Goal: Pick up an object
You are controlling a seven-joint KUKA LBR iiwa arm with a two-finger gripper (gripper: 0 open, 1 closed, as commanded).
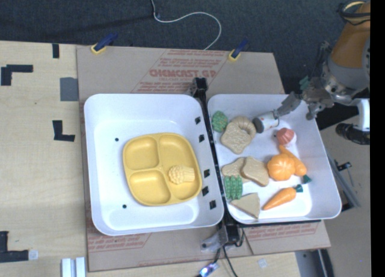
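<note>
Bench: pale wood under a cardboard sheet that carries two white bins side by side.
Right bin, near edge: a pale wedge at the front rim of the right bin, with a carrot just beside it.
Right bin, middle: a ridged green piece, two bread slices touching each other, and an orange squash.
Left bin: the left bin holds a yellow divided tray with a corn cob in its near-right compartment.
Right bin, far part: a tan bread ring, a second green piece by the far-left corner, and a pink-red piece.
Gripper: the gripper hangs over the far part of the right bin, between the tan bread ring and the pink-red piece. Whether it is parted or closed, or has hold of anything, cannot be told.
Background: dark carpet with a thin white cable.
</note>
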